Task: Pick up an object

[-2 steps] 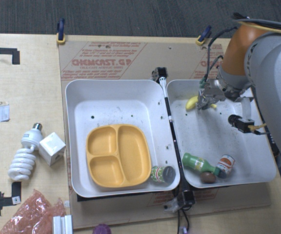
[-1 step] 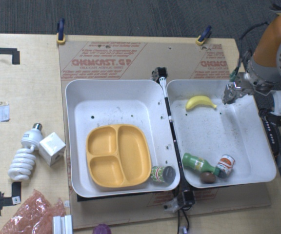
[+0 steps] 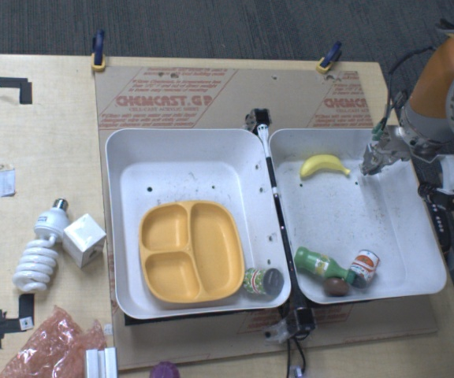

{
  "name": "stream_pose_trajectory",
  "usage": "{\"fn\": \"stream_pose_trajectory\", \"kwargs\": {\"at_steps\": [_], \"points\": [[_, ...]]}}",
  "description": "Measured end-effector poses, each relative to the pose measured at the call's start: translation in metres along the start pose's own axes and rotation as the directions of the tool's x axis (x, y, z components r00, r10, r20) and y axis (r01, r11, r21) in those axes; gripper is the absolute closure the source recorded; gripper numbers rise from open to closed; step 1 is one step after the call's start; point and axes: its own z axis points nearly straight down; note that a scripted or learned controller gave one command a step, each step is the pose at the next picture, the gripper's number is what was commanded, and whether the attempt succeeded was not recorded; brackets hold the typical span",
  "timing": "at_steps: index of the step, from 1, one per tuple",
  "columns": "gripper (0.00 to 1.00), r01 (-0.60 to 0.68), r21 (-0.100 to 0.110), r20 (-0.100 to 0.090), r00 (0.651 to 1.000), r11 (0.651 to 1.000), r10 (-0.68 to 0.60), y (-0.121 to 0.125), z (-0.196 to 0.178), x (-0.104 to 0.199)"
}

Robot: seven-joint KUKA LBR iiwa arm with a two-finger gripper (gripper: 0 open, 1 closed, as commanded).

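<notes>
Right now the hand (image 3: 371, 164) sits low over the far right part of the right bin (image 3: 416, 235), with the grey arm and its orange band reaching in behind it. Whether it is released or clenched I cannot tell, it is too small and dark to read, and nothing shows in its grip.

Just to the left of the hand lies the banana (image 3: 325, 165), the nearest thing to it. It is bright yellow, short and curved like an arch, its ends pointing down toward the near edge, lying flat on the speckled white floor of the bin. A small gap separates its right tip from the hand.

Well away from the hand, down at the near end of the same bin, three things huddle together: a green bottle (image 3: 319, 263) with a yellowish label lying on its side, a small brown lump (image 3: 336, 287) touching it, and an orange and white can (image 3: 364, 265) tipped over just beside them.

Further left from the hand, across the divider, the left bin (image 3: 132, 172) holds a yellow tray (image 3: 191, 250) with three compartments, and a small jar with a dark lid (image 3: 263, 281) lies against the tray's near right corner.

Far off to the left on the worktop (image 3: 46, 156) rest a white spiral light bulb (image 3: 41, 249) and a little white box (image 3: 84, 239) touching it.
</notes>
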Motion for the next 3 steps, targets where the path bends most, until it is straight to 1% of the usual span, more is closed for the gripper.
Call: {"fn": "stream_pose_trajectory", "kwargs": {"at_steps": [1, 2, 3], "points": [[0.0, 0.001, 0.001, 0.0, 1.0, 1.0, -0.001, 0.0, 0.006, 0.041], [0.0, 0.0, -0.002, 0.001, 1.0, 1.0, 0.0, 0.0, 0.0, 0.0], [0.0, 0.0, -0.001, 0.001, 1.0, 1.0, 0.0, 0.0, -0.013, 0.0]]}}
